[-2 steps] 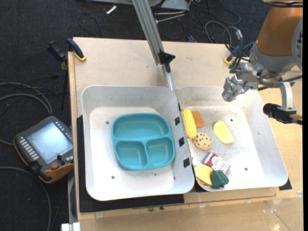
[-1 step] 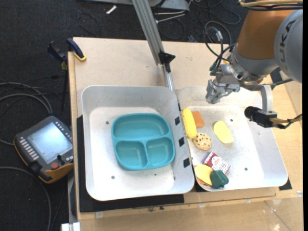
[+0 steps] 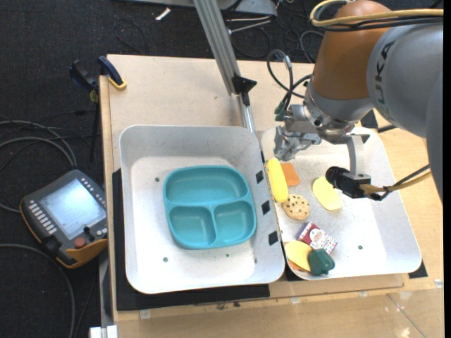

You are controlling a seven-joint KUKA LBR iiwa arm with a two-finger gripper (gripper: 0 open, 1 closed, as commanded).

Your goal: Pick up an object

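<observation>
Right now the arm [image 3: 380, 55] leans in over the right-hand bin [image 3: 394, 248], and its gripper [image 3: 289, 146] hangs low near the bin's far left corner, just above the top end of a yellow corn cob [image 3: 277, 179] and an orange block [image 3: 289, 174] tucked beside it. Whether the tool is apart or together I cannot tell (the wrist hides it from this angle), and nothing can be seen held in it. Other candidates lie close by: a cookie [image 3: 297, 206], a pale yellow slice [image 3: 327, 193], a small red-and-white packet [image 3: 318, 237] and a dark green piece [image 3: 320, 263]. The left bin [image 3: 141, 259] carries a teal divided tray [image 3: 210, 207]. This looks like the approach step, before any grasp. Next it probably needs to settle squarely over one item, likely the corn or the block, and close without nudging its neighbour.
</observation>
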